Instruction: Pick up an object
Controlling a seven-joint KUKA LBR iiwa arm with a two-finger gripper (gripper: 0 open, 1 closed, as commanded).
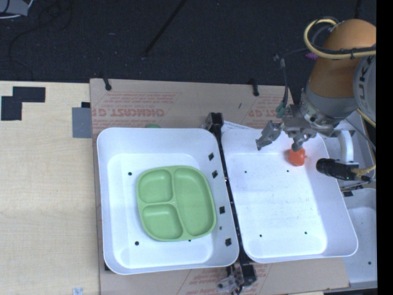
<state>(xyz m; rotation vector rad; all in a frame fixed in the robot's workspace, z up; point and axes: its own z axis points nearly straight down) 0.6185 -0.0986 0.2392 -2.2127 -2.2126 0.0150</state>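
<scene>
Two shallow white bins sit side by side on the surface. In the camera view, the jaws of the gripper (284, 138) hang spread apart, gripping nothing, over the right bin (288, 226) toward its 1 o'clock corner. A small orange object (296, 157) lies just below the right-hand finger, close enough to suggest a grasp is being lined up. A green divided plate (176, 202) fills the left bin (116, 165). The far rim and the black divider (222, 183) crowd the approach.

One fixed overhead camera, slanting down over both white bins (123, 146).
</scene>
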